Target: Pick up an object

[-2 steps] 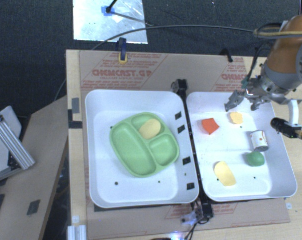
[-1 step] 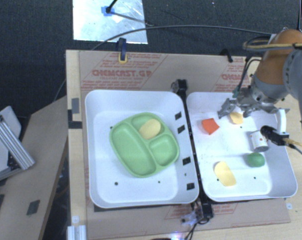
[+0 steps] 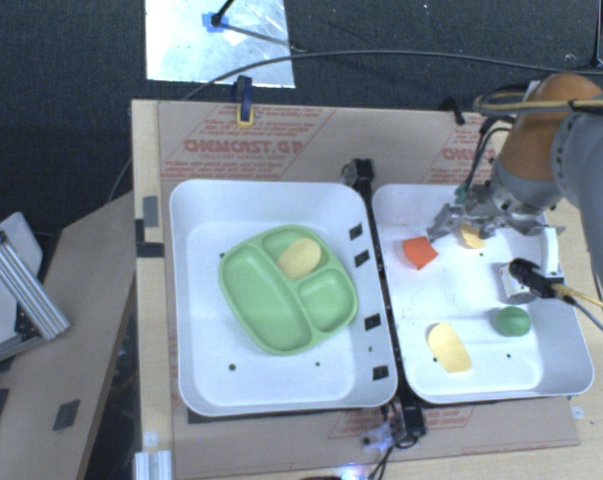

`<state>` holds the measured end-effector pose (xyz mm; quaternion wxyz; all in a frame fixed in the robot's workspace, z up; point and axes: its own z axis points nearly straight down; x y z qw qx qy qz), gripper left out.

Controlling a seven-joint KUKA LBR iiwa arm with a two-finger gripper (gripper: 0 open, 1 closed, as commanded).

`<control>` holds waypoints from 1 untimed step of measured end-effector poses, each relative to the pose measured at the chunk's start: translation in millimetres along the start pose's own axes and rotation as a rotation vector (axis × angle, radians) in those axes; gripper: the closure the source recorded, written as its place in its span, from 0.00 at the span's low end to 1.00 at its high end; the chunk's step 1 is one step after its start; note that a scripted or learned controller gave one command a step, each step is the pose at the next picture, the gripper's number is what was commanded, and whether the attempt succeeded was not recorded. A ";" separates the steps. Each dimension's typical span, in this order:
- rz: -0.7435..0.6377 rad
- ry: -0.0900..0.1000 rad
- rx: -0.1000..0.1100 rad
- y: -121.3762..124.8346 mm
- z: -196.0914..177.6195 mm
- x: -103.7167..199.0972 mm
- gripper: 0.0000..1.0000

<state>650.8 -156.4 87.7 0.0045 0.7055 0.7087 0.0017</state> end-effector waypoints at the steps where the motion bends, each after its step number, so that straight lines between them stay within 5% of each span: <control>1: -0.001 -0.005 -0.011 3.1 -15.6 -2.0 1.00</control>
